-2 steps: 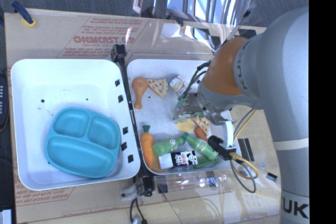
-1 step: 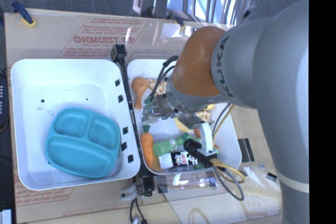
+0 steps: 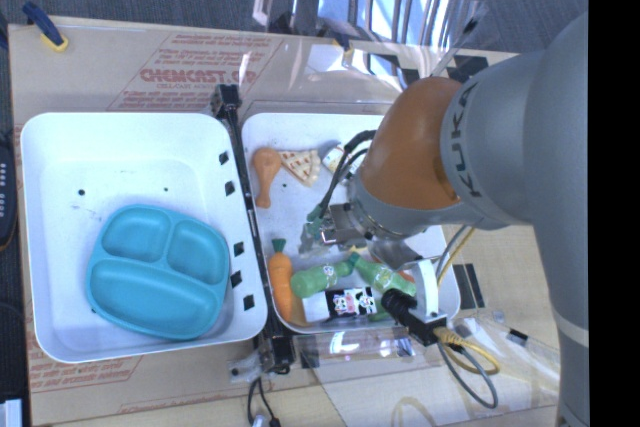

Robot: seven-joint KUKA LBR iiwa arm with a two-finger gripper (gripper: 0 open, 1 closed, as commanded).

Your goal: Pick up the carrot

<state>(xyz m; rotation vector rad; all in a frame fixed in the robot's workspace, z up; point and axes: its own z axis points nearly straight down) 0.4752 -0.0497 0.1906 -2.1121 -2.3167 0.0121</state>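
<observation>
Where the grey arm (image 3: 520,145) reaches in from the right, its orange band hangs over the middle of the right bin (image 3: 300,130) and hides the gripper; cannot tell its state. Left bin (image 3: 60,145) carries a blue divided plate (image 3: 158,270) toward its near edge. In the right bin, a drumstick (image 3: 264,172) lies at the far left corner with a cracker-like wedge (image 3: 299,164) just beside it. The carrot (image 3: 282,287) is a short orange body, rounded top, lying along the left wall near the near-left corner, green items (image 3: 322,277) touching its right side.
</observation>
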